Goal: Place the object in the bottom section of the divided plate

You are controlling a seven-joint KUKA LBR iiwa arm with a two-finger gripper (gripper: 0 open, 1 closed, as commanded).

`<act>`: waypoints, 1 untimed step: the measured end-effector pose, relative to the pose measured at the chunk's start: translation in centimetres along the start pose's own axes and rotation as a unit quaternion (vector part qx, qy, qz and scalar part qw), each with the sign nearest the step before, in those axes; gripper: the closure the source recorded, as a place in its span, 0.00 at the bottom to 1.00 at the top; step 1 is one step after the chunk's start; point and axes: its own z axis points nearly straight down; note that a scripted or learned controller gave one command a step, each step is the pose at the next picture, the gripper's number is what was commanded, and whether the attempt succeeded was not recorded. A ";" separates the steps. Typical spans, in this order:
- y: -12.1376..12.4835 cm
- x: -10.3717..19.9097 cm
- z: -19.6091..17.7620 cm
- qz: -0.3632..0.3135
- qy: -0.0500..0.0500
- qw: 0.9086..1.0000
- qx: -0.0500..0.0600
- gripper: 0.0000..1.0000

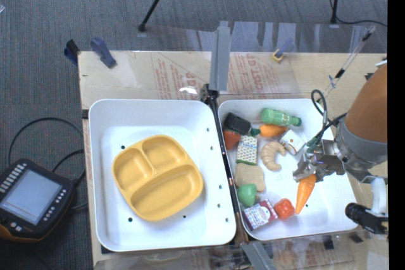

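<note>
The jaws (308, 172) sit over the right bin (335, 212), closed on the top of a carrot (304, 193) that hangs point down. The yellow divided plate (157, 177) lies in the left bin (107, 136), well apart from the carrot.

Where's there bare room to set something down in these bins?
All three sections of the yellow plate are bare, as is the left bin's floor around it. The right bin is crowded; only its corner below the carrot is free.
</note>
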 end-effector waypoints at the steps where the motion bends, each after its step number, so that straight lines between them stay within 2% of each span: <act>1: 0.0 0.0 0.0 0.000 0.000 1.000 0.000 0.00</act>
